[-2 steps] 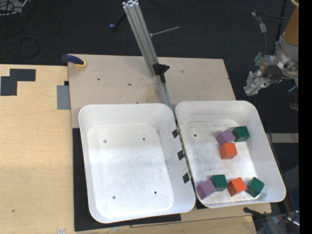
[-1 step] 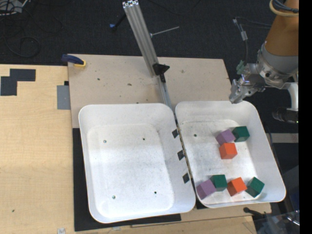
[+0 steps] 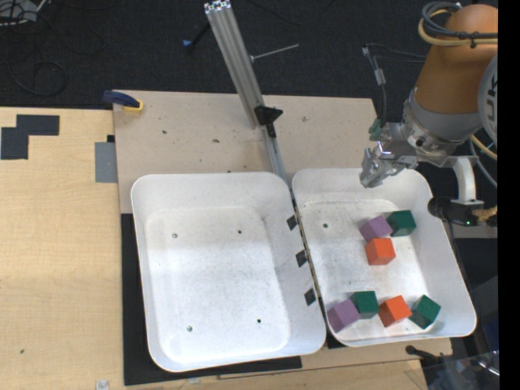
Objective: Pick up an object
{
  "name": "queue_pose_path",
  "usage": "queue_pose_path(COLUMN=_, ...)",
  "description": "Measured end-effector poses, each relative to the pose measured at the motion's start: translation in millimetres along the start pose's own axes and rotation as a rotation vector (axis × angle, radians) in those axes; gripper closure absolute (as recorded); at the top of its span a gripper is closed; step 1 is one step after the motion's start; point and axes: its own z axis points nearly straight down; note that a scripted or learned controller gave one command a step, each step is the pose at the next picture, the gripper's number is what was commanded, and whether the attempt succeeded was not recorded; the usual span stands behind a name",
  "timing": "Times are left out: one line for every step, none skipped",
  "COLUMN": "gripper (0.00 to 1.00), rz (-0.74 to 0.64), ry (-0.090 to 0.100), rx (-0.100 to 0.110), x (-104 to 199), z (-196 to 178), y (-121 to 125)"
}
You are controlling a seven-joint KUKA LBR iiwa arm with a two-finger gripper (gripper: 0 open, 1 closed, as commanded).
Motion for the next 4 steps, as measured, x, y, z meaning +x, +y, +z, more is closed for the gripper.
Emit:
queue_pose_path(gripper=1.0, rz=0.0, ry=0.0, rx=-0.001, x=47, z=1, y=-19)
queue_pose_path(gripper=1.0, rz=0.0, ry=0.0, rx=0.0, x=88, z=7, y=-35)
queue_pose_path(gripper=1.0, rz=0.0, ry=-0.001, rx=0.0, x=127, z=21, y=-48)
queue_pose_path(gripper=1.0, rz=-0.002, ry=-0.001, rx=0.0, x=183, z=38, y=-65)
